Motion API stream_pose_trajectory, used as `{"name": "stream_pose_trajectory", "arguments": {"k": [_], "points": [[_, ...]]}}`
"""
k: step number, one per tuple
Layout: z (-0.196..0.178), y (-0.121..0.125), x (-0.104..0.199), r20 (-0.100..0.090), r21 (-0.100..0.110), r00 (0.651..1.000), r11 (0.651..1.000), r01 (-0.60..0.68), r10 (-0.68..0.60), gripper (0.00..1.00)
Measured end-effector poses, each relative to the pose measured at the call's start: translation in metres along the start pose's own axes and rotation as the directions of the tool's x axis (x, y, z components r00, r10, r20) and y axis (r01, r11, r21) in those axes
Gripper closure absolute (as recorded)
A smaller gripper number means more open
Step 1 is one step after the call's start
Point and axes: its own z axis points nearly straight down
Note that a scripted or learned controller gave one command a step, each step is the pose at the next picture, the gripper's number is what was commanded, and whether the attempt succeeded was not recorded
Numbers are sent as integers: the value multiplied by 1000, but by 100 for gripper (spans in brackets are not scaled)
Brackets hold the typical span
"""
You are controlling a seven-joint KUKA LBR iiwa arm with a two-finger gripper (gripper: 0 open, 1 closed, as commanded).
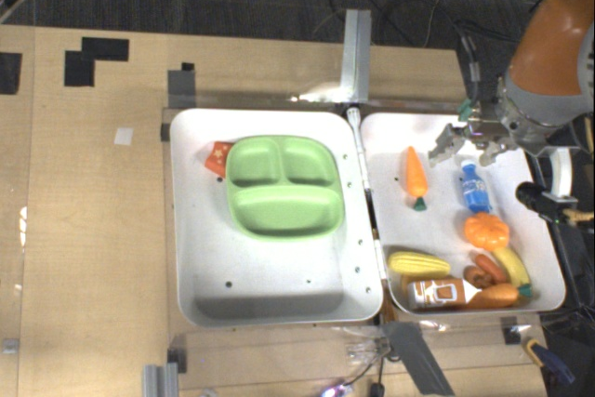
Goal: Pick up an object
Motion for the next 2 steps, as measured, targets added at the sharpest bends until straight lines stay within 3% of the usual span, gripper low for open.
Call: {"name": "stream_pose_trajectory", "arguments": {"k": [1,2], "points": [[127,6,11,0,-3,1000,1000,29,-29,0],[114,19,13,0,-2,996,996,86,-86,0]]}}
